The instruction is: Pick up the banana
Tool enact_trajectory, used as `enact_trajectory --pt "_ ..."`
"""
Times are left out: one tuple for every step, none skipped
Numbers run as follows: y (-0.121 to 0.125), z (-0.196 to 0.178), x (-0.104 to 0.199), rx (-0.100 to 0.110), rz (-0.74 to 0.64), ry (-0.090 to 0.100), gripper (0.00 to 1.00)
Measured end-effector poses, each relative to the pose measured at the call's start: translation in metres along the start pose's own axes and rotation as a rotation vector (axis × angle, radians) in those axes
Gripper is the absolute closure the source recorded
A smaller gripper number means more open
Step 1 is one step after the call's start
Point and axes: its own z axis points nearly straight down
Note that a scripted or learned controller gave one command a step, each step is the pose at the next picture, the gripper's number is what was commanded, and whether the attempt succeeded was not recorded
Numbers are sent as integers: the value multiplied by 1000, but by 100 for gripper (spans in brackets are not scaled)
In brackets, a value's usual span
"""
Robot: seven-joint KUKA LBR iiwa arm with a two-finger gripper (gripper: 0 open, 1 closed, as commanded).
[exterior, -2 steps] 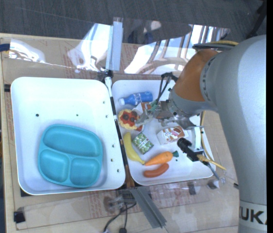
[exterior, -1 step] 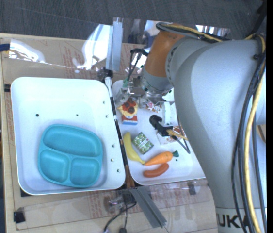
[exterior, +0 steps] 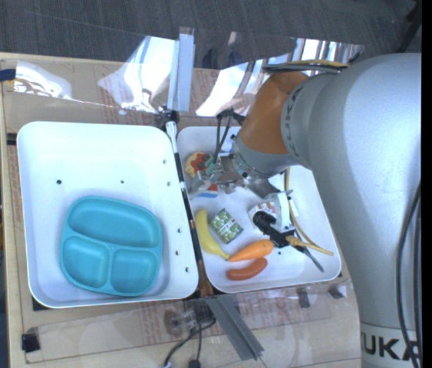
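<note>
On the table (exterior: 85, 322) two white bins sit side by side. The left bin (exterior: 47, 152) has one thing in it, a blue plate (exterior: 112, 244) with three parts, lying flat. The right bin (exterior: 317, 232) has the food toys. The banana (exterior: 206, 236) lies flat along this bin's left wall, toward the near end. A green packet (exterior: 225, 225) is just beside it, and a carrot (exterior: 251, 250) and a red sausage (exterior: 246, 269) lie near its lower tip (a tight spot, I think, with the wall on one side). The grey arm (exterior: 338, 129) reaches in from the right, and its end effector (exterior: 219, 173) hangs over the far end of the right bin, next to a small red and yellow toy (exterior: 198, 164). I cannot tell if it is open or closed. It is apart from the banana, so I think the pick is not done yet.
</note>
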Motion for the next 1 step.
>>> enact_trajectory --pt "-61 0 5 1 72 -1 0"
